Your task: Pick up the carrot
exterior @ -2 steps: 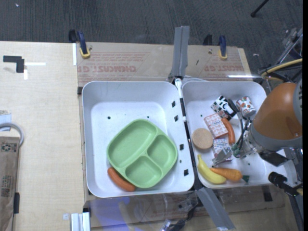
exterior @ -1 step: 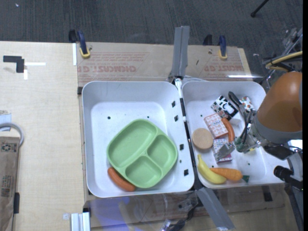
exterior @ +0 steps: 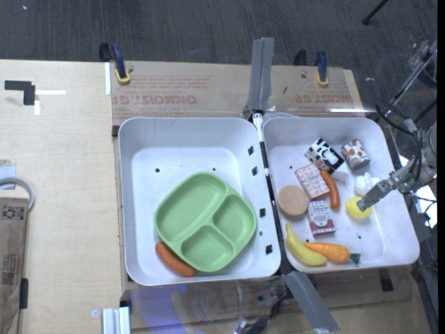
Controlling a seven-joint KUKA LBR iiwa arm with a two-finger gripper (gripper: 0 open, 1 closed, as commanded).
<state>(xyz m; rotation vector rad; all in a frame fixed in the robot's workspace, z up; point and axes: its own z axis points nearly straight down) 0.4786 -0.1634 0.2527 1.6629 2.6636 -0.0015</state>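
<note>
Camera view: gripper [exterior: 366,199], finger state indiscernible, hovers above lemon [exterior: 359,209]. Carrot [exterior: 329,251] lies untouched beside banana [exterior: 302,250]; approach step, requiring repositioning.

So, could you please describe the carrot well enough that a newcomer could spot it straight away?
Look in the right bin, along its near edge. The carrot lies there beside the banana, touching its lower end. It is orange, tapering, with a small green tip, unlike the plain orange sausage lying further up.
</note>
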